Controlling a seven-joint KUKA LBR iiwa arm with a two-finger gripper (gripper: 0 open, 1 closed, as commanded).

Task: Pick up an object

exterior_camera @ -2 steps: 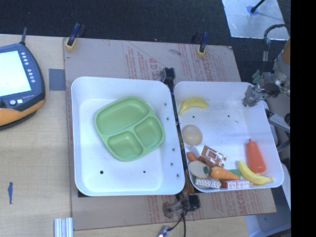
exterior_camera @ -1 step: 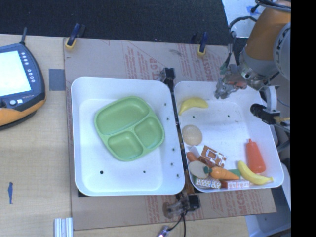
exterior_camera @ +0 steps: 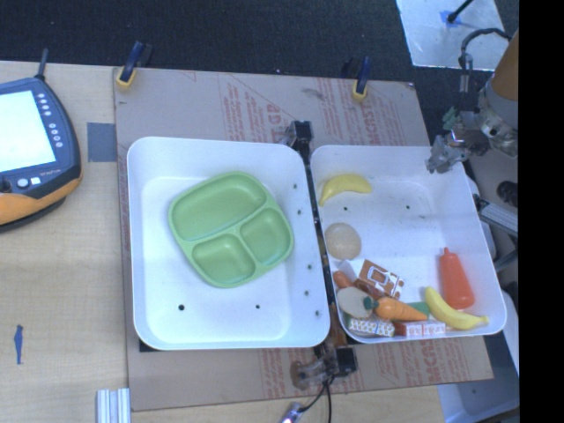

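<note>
Two bins: white, shallow, side by side on cardboard sheet (exterior_camera: 264, 104) clamped to wood bench (exterior_camera: 53, 307).
Surface: cardboard brown w/ red print; blue-handled clamps (exterior_camera: 132, 63) at far edge; dark floor beyond bench.
Room: pendant/tablet (exterior_camera: 31, 148) w/ orange underside lies on bench, well apart from gripper, across both bins.
Gripper (exterior_camera: 443, 155): at far corner of right bin (exterior_camera: 405, 214), over its rim; nothing seen between fingers; open/closed – cannot tell, too small and blurred.
Left bin (exterior_camera: 159, 324): holds green divided plate (exterior_camera: 231, 228), three compartments, beyond right bin as seen from gripper.
Yellow banana A (exterior_camera: 345, 186): nearest item to gripper, lying flat, long axis roughly parallel to bin's far wall, curved.
Round beige item (exterior_camera: 343, 240): just past banana A, further from gripper.
Red bottle (exterior_camera: 456, 278): on gripper's side of bin, toward near wall; long axis runs far-to-near, cap end toward gripper.
Banana B (exterior_camera: 452, 311): just beyond bottle, in near corner, axis slanted.
Carrot (exterior_camera: 401, 309): orange, in clutter at near wall, tip pointing toward banana B.
Clutter: small boxes + food bits, touching, can't ID each.
</note>
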